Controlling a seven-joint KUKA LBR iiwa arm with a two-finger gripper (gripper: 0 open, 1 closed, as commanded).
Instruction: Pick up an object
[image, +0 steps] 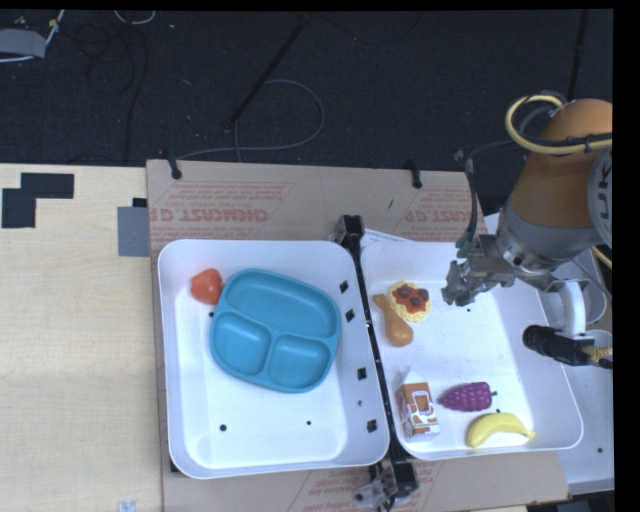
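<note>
Gripper (462, 290) poised over right bin (560, 425), just beside pizza slice (410, 299) and drumstick (392, 320); likely candidates, nearest. Jaw state indeterminable. Nothing seen held. Grapes (467, 397), banana (497, 429) farther off.

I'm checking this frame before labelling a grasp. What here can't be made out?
- Gripper: dark and small in the camera view; open or shut cannot be told.
- Arm: cut off by the right edge.
- Carton: print too small to read.
- Right bin: upper right corner hidden under the arm.
</note>
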